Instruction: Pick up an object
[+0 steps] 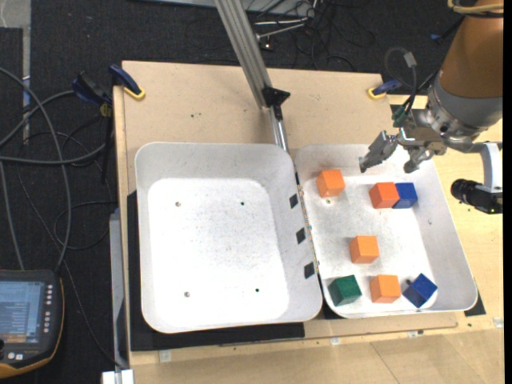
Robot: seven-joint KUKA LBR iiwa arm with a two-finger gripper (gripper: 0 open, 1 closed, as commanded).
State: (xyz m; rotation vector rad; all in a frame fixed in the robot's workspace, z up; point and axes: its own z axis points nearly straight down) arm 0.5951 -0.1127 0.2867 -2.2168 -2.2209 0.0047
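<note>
Two bins sit side by side on the bench (208, 102). The right bin (448, 246) holds seven cubes. One cube (330, 182) lies far left; two touching cubes (384, 194) (406, 194) lie to its right. One cube (364, 249) sits mid-bin. Three cubes (346, 290) (385, 288) (420, 290) line the near edge. The gripper (394, 157) hangs over the far rim. The left bin (160, 166) adjoins it.

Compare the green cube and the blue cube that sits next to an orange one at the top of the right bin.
The green cube stands alone near the bin's lower left corner; the blue cube touches an orange cube near the top. Green sits far from the hand; blue lies just below it. Both look like similar small blocks.
</note>
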